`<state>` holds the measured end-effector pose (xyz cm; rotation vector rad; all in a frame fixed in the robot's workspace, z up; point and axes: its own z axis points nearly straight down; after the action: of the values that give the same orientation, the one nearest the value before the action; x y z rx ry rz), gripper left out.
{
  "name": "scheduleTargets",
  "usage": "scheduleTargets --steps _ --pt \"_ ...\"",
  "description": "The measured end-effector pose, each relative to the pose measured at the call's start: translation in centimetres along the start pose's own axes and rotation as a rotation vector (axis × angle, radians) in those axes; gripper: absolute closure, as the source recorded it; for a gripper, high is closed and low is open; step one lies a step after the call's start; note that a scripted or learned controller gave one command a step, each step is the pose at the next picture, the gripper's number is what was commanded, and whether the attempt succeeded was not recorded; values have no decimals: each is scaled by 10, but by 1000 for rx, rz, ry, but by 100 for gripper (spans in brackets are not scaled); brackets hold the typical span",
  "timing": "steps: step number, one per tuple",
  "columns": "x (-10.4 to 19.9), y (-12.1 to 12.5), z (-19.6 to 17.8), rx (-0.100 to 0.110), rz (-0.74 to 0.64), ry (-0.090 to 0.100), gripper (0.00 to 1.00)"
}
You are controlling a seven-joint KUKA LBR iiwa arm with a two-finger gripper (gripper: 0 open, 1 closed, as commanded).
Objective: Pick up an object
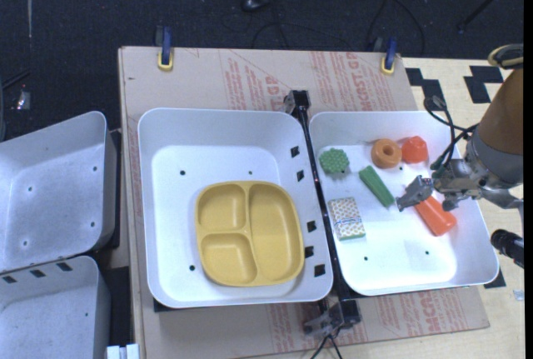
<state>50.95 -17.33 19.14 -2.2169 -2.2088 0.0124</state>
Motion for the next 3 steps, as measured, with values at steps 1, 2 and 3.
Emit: scheduleTargets --steps 1,2,3 --pt "1 3 -8 -13 -4 -3 0" --pt "0 4 34 -11 -3 -2 0" --pt "0 5 77 -12 -3 -2 0"
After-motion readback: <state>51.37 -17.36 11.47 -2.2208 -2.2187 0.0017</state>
